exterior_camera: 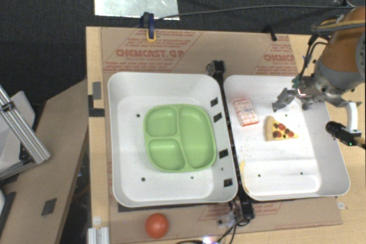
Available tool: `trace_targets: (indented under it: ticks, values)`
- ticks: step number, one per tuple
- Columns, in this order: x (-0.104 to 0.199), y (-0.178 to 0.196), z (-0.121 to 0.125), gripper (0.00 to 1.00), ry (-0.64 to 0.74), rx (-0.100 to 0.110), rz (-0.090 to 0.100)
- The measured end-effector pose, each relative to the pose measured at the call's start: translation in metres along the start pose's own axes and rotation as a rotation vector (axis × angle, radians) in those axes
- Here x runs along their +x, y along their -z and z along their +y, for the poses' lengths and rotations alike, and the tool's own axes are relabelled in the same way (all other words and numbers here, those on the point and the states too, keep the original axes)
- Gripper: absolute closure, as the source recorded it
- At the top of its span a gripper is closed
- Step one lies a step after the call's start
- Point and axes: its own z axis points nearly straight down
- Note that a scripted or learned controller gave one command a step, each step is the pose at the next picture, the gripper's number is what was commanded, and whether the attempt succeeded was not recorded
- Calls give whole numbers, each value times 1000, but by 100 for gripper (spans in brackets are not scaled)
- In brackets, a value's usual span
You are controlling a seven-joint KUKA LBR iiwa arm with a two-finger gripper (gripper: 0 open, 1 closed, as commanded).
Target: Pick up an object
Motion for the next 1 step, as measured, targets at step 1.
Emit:
trace_targets:
  ticks: [1]
  values:
    - [-7, -45, 3, 0, -4, 0, 0]
